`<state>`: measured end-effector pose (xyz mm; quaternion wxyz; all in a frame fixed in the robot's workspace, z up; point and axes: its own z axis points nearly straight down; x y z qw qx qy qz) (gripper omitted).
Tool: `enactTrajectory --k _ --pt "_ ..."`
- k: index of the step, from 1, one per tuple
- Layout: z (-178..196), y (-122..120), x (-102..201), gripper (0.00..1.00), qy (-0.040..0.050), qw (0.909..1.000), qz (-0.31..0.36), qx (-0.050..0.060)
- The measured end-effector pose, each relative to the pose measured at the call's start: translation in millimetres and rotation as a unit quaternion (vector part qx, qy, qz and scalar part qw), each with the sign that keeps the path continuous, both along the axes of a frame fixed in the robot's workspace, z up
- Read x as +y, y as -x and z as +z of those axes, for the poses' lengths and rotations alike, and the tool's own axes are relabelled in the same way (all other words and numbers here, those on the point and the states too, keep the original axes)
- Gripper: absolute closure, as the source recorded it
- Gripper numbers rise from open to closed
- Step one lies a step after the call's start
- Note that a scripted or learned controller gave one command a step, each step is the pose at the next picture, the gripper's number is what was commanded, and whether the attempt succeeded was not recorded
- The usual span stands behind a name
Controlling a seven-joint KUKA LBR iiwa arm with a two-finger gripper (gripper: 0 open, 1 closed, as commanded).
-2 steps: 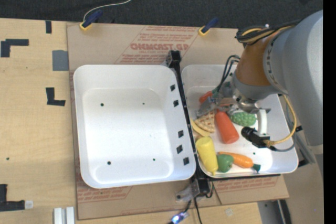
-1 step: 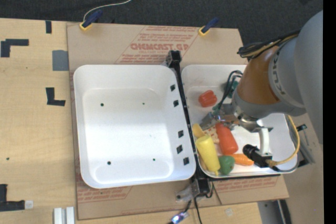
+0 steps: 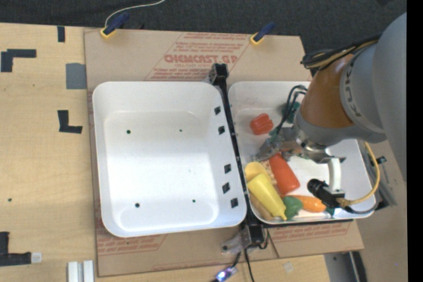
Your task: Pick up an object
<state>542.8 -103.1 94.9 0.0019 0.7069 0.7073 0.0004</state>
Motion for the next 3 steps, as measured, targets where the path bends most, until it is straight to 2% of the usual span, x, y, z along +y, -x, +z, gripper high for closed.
enactTrajectory --k 1,2,3 --pt "96.0 -101.9 48.2 1.0 -0.0008 1.0 0.004 -0.006" --pt "90.7 -86.3 113.8 1.0 -0.001 1.0 0.002 0.003" --pt "131.9 -95.3 134.7 1.0 -0.0013 1.0 0.001 0.001"
